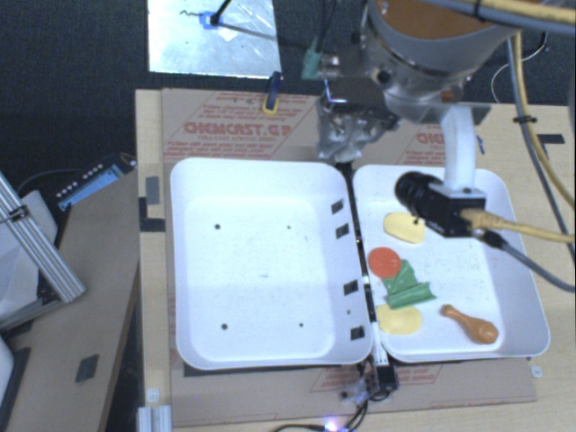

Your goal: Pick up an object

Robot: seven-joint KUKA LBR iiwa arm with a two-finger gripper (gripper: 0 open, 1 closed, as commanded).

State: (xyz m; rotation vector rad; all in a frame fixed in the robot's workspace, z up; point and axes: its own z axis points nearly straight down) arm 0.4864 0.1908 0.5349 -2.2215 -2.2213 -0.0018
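Note:
Several small toys lie in the right bin (522,268): a pale yellow piece (405,229), a red disc (385,261), a green piece (410,285), a second yellow piece (399,319) and an orange-brown drumstick shape (471,324). My gripper (344,144) hangs under the grey wrist, above the back rims where the two bins meet. It is well behind the toys and touches none of them. Nothing shows in it.
The left bin (261,259) stands beside the right one, with black clips (351,286) along their shared rim. A black camera on a white bracket (434,205) hangs over the right bin's back half. Yellow cables (531,232) cross at the right.

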